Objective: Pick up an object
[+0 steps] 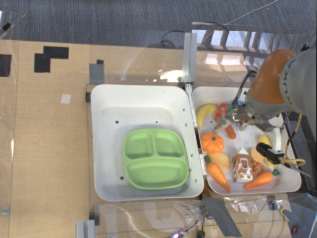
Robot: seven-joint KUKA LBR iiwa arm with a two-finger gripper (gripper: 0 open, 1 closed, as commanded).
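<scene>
Left white bin (104, 133) holding a green three-compartment plate (156, 158), near its front right. Wooden surface (44, 148) bearing black markers (49, 57) at its far left; grey carpet (124, 9) beyond.

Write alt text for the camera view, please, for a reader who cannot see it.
A grey robot arm reaches from the right, its end effector low over the right bin of toy food: pumpkin, banana, carrots. The left bin holds a green divided plate.
</scene>
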